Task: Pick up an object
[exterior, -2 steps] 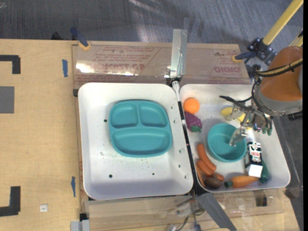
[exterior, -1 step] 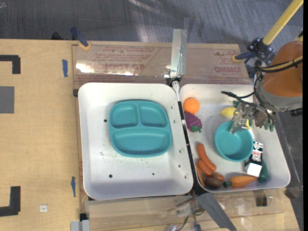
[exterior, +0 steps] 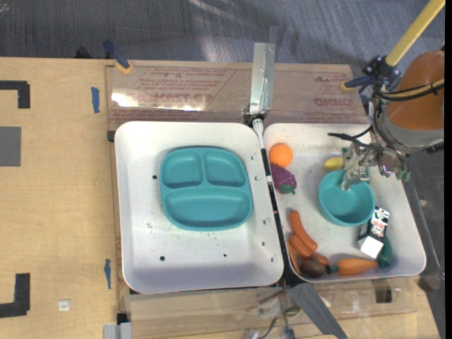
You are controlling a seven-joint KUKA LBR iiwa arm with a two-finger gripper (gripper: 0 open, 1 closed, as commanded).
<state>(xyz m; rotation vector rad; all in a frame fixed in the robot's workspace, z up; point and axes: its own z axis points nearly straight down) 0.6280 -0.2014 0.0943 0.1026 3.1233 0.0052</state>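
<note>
Pale plywood counter [exterior: 49, 210], matte and marked with black corner brackets and strips of blue tape, carries two shallow white plastic bins set side by side under an overhead camera. At 9 o'clock from centre, the left bin [exterior: 134, 253], glossy with rounded corners, holds a teal divided plate [exterior: 206, 188], a smooth rounded rectangle moulded into three compartments. At 3 o'clock, the right bin [exterior: 413, 249] holds an assortment of toy foods. A round orange fruit [exterior: 281, 154] sits at the bin's 10 o'clock corner, touching a knobbly purple grape bunch [exterior: 284, 179] just below it. A teal bowl [exterior: 345, 200], round and smooth, occupies the bin's middle, with a small yellow piece [exterior: 333, 164] just off its rim at 11 o'clock. Toward 7 o'clock lie two long orange-red sausage shapes [exterior: 301, 236] beside a dark brown lump [exterior: 312, 266], and a tapered carrot [exterior: 357, 265] stretches along the 6 o'clock edge. A small white carton with black patches [exterior: 376, 233] stands at 4 o'clock from the bowl. The grey arm with its orange band [exterior: 417, 97] reaches in from 2 o'clock, and its metal tool [exterior: 355, 171] hangs over the bowl's upper rim; whether its fingers are spread or closed cannot be told from this angle, and nothing is visibly held between them.
</note>
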